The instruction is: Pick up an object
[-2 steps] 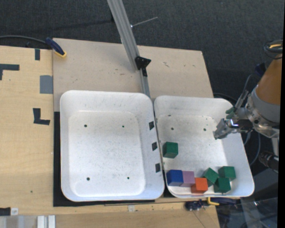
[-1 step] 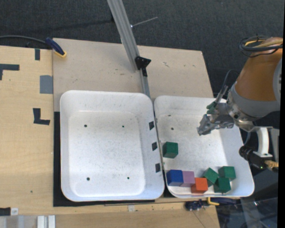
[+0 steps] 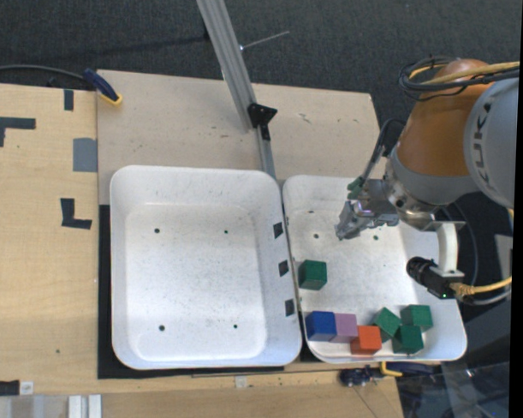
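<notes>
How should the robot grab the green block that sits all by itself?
Probably straight from above, pinching two opposite flat sides of the lone green block. It stands apart from the other blocks, with bare floor of the right bin around it. The gripper hovers up-right of it.

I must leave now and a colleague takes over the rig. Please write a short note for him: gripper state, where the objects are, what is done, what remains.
Gripper: over the upper part of the right bin, nothing seen between its fingers.
Objects, all in the right bin: one green cube alone near the middle; blue cube, purple cube, orange cube and three green blocks along the near edge.
Done: nothing picked yet.
Left: grasp and lift one object.
</notes>
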`<state>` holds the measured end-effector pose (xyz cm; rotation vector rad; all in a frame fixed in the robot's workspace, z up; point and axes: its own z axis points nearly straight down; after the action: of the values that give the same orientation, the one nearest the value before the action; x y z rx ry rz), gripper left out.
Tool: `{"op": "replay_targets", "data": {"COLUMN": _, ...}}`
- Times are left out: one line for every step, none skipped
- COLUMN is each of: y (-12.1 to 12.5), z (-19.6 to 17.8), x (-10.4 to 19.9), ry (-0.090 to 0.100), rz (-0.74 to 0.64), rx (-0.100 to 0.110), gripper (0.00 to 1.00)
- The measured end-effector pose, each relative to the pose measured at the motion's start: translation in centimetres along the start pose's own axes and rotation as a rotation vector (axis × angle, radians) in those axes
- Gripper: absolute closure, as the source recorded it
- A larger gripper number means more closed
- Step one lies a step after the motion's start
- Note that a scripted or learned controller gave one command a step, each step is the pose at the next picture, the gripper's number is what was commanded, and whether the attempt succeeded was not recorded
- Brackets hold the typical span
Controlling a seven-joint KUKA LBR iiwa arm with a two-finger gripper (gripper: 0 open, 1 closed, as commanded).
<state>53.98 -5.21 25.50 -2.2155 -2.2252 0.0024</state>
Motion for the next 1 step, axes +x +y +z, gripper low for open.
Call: {"op": "replay_targets", "data": {"y": 2.7, "z": -0.2, "x": 5.51, "ry": 0.002, "rz": -0.003, "rx": -0.002, "gripper": 1.0}}
